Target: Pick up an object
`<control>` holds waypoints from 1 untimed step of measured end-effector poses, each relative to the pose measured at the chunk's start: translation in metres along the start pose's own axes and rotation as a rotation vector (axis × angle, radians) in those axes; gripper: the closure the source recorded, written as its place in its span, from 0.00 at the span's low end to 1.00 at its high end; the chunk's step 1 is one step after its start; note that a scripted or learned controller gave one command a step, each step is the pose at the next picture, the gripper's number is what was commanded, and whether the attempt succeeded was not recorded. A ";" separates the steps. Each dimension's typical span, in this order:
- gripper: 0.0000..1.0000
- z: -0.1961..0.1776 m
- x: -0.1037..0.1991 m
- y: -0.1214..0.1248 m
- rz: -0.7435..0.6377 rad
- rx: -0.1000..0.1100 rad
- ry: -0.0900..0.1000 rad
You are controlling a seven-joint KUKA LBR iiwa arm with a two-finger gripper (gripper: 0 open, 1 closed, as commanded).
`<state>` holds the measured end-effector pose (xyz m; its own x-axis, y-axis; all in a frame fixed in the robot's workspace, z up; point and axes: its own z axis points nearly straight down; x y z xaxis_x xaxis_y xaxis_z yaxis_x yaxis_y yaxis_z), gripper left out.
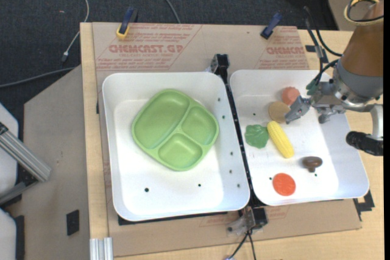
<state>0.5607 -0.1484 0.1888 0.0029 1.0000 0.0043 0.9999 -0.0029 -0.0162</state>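
Approach step. Gripper (303,108) hangs in the right bin (341,186) near its back edge, beside tan piece (278,110); finger state unclear. Next: descend, close.

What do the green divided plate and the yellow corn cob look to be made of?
Green divided plate: probably moulded plastic, matte to satin; uniform colour, soft rounded compartment ridges, faint sheen.
Yellow corn cob: likely a plastic or rubber toy; flat, saturated yellow with smooth edges. Too small to tell hard from soft.

Bright even overhead light, soft shadows, mild glare on white bins (122,192), sharp focus
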 end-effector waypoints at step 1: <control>0.00 -0.007 0.000 0.003 -0.003 -0.014 -0.003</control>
<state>0.5640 -0.1481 0.1961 -0.0005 1.0000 0.0018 1.0000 0.0005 -0.0023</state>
